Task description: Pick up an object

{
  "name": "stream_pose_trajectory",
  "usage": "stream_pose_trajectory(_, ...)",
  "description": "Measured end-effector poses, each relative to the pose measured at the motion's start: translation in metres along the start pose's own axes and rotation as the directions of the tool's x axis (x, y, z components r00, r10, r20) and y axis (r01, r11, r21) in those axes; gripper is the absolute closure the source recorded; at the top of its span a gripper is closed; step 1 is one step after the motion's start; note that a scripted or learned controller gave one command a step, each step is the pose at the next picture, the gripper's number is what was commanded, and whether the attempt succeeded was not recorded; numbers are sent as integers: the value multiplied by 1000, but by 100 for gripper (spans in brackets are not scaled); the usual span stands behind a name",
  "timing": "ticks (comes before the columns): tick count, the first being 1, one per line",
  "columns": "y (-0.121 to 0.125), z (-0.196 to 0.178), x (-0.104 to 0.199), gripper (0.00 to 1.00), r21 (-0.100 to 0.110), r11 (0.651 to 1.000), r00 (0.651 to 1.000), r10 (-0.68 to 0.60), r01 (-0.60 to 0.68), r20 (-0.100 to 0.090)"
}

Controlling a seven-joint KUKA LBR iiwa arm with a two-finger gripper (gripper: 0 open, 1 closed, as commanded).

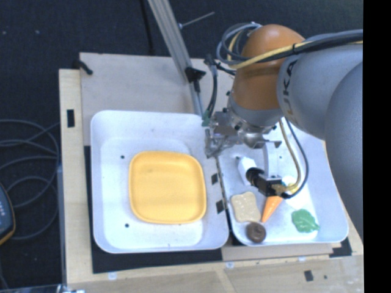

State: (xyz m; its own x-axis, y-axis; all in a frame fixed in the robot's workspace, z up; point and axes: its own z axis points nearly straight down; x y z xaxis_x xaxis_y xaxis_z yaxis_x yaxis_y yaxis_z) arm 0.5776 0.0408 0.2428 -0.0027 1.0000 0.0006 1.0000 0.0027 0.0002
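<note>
Plate (167, 187) in L bin (104, 127); toast (245, 207), carrot (269, 208) in R bin (330, 182).

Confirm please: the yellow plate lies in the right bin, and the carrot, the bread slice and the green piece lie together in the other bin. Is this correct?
Not quite. The camera view shows the yellow plate in the left bin, not the right one. The carrot, the bread slice and the green piece do lie together in the other bin, the right bin.
</note>
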Motion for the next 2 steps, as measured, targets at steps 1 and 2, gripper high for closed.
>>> stream_pose_trajectory(1,-5,-8,48,100,-1,1000,1000,-1,1,-1)
stream_pose_trajectory(2,-5,-8,46,0,0,1000,1000,2,-2,0)
